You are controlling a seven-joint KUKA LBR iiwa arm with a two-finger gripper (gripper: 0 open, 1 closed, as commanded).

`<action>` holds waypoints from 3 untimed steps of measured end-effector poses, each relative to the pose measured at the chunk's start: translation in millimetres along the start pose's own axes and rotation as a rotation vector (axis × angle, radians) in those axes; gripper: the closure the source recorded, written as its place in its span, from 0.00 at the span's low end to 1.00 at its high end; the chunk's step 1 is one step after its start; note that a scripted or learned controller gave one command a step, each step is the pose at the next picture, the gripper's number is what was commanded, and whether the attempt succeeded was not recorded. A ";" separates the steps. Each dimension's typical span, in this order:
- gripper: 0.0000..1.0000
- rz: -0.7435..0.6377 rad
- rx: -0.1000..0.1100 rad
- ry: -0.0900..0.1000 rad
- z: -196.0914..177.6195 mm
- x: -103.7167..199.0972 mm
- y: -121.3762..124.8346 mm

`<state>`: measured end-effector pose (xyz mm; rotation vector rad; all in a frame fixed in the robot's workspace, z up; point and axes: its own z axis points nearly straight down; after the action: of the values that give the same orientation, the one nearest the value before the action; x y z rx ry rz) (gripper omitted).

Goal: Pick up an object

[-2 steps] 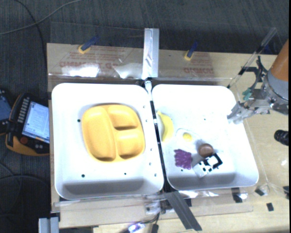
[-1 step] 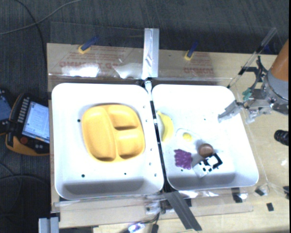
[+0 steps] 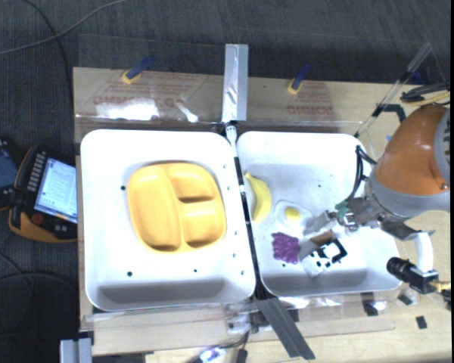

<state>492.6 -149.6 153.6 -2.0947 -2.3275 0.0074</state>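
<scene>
In the right bin (image 3: 303,151), a yellow banana (image 3: 259,195) lies against the left wall. A toy fried egg (image 3: 291,214) sits near the middle, and a purple bunch of grapes (image 3: 285,246) lies just below it. My gripper (image 3: 310,234) reaches in from the right and hangs low over the bin floor, right of the grapes and below the egg. Its fingers stand apart, open, with nothing between them. A small black and white piece (image 3: 329,254) sits right beneath the gripper's wrist.
The left bin (image 3: 106,157) holds a yellow divided tray (image 3: 178,205). The central wall between the bins (image 3: 244,218) runs close to the banana. The arm's orange band (image 3: 412,157) overhangs the right bin's right rim. A handheld pendant (image 3: 45,195) lies off the bench to the left.
</scene>
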 end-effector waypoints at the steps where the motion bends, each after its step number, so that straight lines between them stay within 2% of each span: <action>1: 0.00 0.034 -0.018 -0.008 64.5 1.4 26.9; 2: 1.00 0.035 -0.016 -0.004 57.9 1.3 27.3; 3: 1.00 0.015 -0.009 -0.005 -29.6 73.5 55.6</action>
<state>540.5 -70.8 182.9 -2.1181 -2.3189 0.0027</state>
